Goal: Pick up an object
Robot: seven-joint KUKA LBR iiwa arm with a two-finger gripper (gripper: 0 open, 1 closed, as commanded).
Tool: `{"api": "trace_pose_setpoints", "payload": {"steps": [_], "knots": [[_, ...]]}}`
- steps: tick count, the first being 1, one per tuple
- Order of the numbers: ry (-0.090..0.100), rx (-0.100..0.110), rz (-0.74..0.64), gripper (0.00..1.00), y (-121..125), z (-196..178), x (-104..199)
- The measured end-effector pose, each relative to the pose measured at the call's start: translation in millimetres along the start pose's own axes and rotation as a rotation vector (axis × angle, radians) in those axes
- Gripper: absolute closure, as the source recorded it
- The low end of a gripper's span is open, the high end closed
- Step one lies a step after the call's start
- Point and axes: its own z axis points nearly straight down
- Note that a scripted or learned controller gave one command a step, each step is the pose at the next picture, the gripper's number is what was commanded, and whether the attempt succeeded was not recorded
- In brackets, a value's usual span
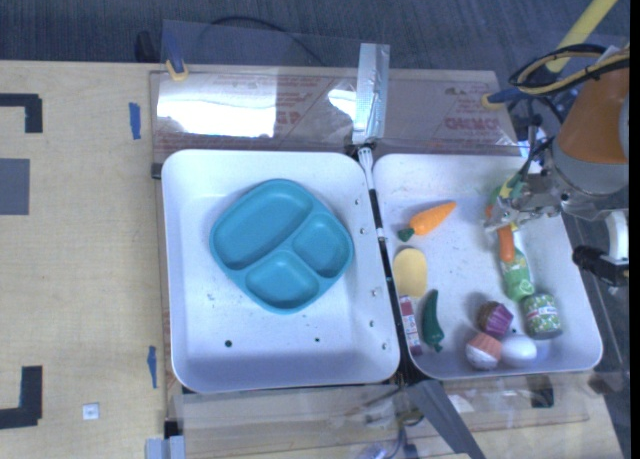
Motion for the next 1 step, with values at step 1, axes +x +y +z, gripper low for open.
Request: {"api": "trace_pose_setpoints", "payload": {"steps": [1], "knots": [[0.001,-0.007,-0.001,1.00,44.1,-72.8,46.4]]}}
